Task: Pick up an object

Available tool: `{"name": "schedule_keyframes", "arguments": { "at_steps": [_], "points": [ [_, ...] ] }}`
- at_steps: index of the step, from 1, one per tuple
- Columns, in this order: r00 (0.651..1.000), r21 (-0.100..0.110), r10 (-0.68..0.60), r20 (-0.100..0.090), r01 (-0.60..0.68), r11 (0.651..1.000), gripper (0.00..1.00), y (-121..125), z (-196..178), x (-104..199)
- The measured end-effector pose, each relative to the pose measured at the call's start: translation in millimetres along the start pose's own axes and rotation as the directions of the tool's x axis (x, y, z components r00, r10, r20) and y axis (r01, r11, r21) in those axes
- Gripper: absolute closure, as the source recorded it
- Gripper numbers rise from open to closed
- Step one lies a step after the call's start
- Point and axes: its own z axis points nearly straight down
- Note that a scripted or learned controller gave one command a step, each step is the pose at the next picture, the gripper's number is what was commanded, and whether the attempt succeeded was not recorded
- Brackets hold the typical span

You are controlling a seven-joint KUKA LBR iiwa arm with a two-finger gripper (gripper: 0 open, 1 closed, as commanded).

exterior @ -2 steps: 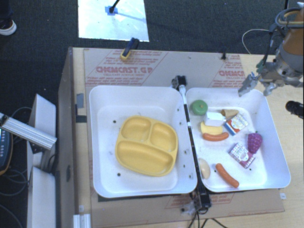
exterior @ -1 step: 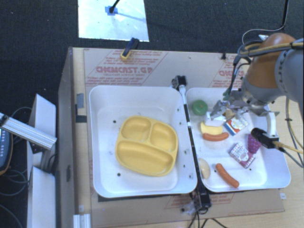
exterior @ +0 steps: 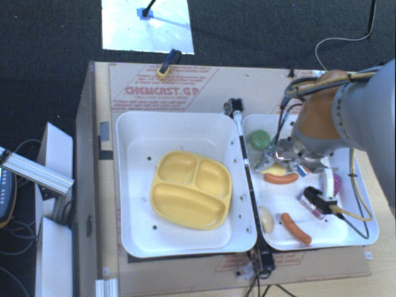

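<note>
1. Left bin (exterior: pixel 137 228): holds one yellow divided plate (exterior: pixel 192 189), lying flat near the bin's middle. The arm is not over this bin.

2. Right bin (exterior: pixel 331 235): holds the loose items, any of which can serve as the object to pick up.
   - A green round object (exterior: pixel 260 139) lies at the far left corner, close to the wall shared with the left bin.
   - A pale egg-shaped object (exterior: pixel 265 218) lies at the near left, against the same wall.
   - An orange-red sausage (exterior: pixel 280 178) lies across the middle of the bin.
   - A second sausage (exterior: pixel 296 228) lies at a slant near the front edge, just right of the pale object.
   - A pink-and-white object (exterior: pixel 330 183) stands toward the right side; its type cannot be identified.

3. Gripper (exterior: pixel 271 161): positioned low in the right bin, between the green round object and the upper sausage and just beside both. The wrist body covers the tool from above, so whether it is open or closed cannot be determined. No item is seen in its grasp.

4. Task status, as judged: the reach into the bin is done. Every visible item rests on the bin floor, so nothing is lifted. Securing an item and raising it clear remain. The upper sausage and the green round object are the nearest candidates.
</note>
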Motion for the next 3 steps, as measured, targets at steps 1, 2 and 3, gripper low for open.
{"name": "schedule_keyframes", "arguments": {
  "at_steps": [1,2,3],
  "points": [
    [1.000,-0.003,0.000,0.000,0.000,1.000,1.00,1,-11,-1],
    [1.000,-0.003,0.000,0.000,0.000,1.000,0.00,1,-11,-1],
    [1.000,0.000,0.002,0.000,-0.002,1.000,0.00,-21,0,-9]
  ]
}}
